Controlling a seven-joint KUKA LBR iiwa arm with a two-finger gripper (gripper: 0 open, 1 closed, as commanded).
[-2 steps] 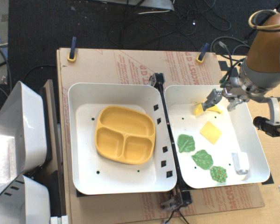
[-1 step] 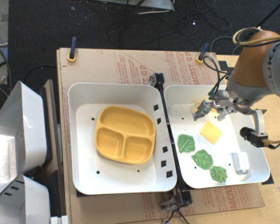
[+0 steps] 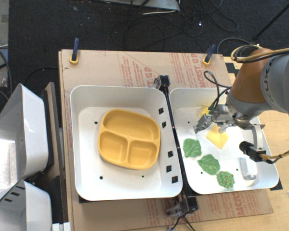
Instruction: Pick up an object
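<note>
The fingers (image 3: pixel 213 124) hang over the right bin (image 3: pixel 266 181); whether they are apart or together I cannot tell. A yellow wedge (image 3: pixel 217 138) lies just below them, three green leaves (image 3: pixel 208 163) farther down.

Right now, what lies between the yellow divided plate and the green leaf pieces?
In the camera view, between the yellow divided plate and the green leaf pieces: the two white bins' adjoining walls, with black clips.
</note>
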